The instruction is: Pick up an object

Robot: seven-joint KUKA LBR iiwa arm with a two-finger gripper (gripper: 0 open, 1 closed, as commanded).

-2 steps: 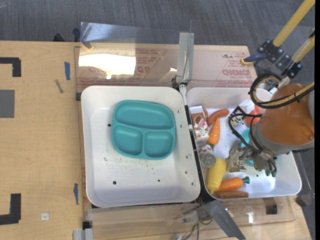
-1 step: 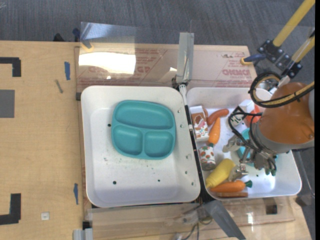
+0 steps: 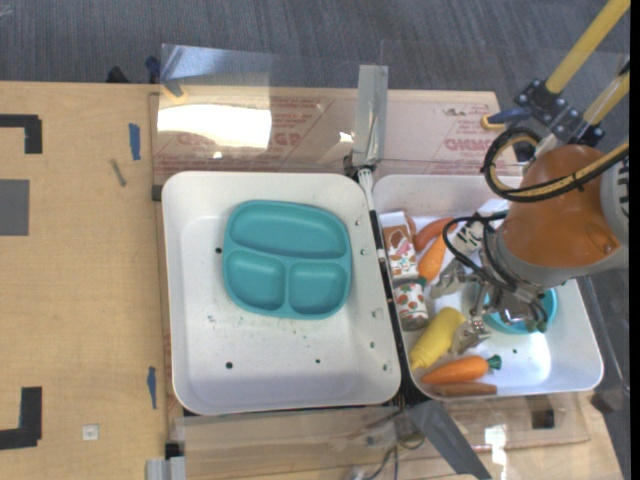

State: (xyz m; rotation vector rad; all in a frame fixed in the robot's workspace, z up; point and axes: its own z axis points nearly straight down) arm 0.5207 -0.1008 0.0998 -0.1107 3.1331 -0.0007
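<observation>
2 white bins side by side on the worktop (image 3: 70, 268): left bin (image 3: 190, 368) with just a teal divided plate (image 3: 287, 258), right bin (image 3: 575, 363) packed with toy food at lower right of frame. Gripper (image 3: 480, 318) down low in the right bin, right over the yellow toy corn (image 3: 437, 336); can't tell if open or closed from up here, too much metal clutter and the orange wrist in the way. Nothing visibly clamped. 2 carrots around: 1 at the bin's bottom edge (image 3: 460, 370), another up by the small boxes (image 3: 432, 258). Probably light hollow plastic, stiff, smooth and a bit slippery, so likely to squirt out sideways. Best bet: across the corn's narrow middle, not the tapered ends.
</observation>
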